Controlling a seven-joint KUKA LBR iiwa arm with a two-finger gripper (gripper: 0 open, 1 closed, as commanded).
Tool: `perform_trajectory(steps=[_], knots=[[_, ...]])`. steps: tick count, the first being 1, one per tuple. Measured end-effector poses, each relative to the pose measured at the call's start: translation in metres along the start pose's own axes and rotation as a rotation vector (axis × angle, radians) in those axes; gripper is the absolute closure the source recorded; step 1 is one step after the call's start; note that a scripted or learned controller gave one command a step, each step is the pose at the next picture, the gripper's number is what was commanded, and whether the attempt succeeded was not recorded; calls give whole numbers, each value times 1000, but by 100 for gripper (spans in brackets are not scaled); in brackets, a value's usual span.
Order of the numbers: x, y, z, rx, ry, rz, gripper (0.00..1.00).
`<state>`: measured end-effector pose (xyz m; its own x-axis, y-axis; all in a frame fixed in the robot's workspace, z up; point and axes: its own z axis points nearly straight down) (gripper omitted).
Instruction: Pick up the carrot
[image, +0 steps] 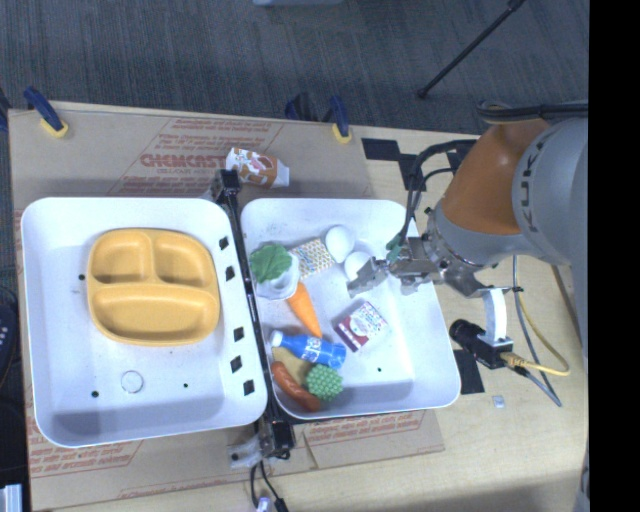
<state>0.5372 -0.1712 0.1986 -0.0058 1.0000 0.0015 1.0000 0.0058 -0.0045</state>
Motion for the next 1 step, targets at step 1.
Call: perform_trajectory(steps=[1], knots=[[41, 30, 93, -9, -4, 67, 0]])
